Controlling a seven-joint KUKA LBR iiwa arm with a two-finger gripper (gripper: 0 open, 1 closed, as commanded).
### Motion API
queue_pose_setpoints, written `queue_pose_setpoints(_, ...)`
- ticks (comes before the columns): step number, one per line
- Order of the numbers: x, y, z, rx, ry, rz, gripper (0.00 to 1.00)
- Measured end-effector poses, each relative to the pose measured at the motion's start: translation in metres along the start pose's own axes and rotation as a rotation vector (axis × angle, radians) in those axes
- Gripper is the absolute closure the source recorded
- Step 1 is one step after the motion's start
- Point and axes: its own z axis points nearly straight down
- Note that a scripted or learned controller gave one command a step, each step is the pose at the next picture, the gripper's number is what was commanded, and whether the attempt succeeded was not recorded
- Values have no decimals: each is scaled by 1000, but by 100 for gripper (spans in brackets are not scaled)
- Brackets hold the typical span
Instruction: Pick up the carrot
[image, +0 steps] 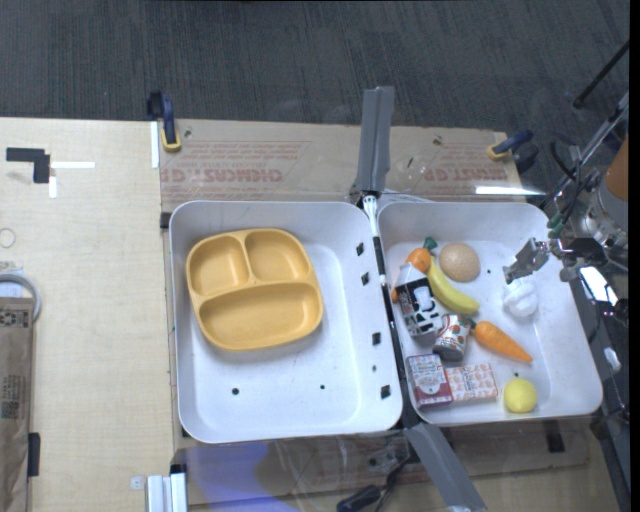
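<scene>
While 2 white bins are being borne side by side on the bench, the carrot (502, 342) is being seen lying in the right bin (575, 405), toward its right half, with its tip pointing to the near right. It is lying just right of a small can (452, 338) and far of a lemon (520, 396), apart from both. A banana (451, 292) is lying to its far left, with a round tan item (459, 262) just beyond that and a small orange vegetable with a green top (419, 258) to the left. A dark packet (418, 308) is placed against the bin's left wall, and a red and white box (451, 382) is lying along the near edge. A white crumpled object (521, 300) is resting far of the carrot. The gripper (527, 258) is being held over the far right part of this bin, above the white object and well clear of the carrot; whether its jaws are open or closed cannot be told. In the left bin (270, 400), a yellow divided plate (256, 288) with 3 compartments is lying.
</scene>
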Motion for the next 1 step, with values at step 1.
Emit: queue_pose_setpoints(1, 4, -51, 122, -2, 0, -113, 0)
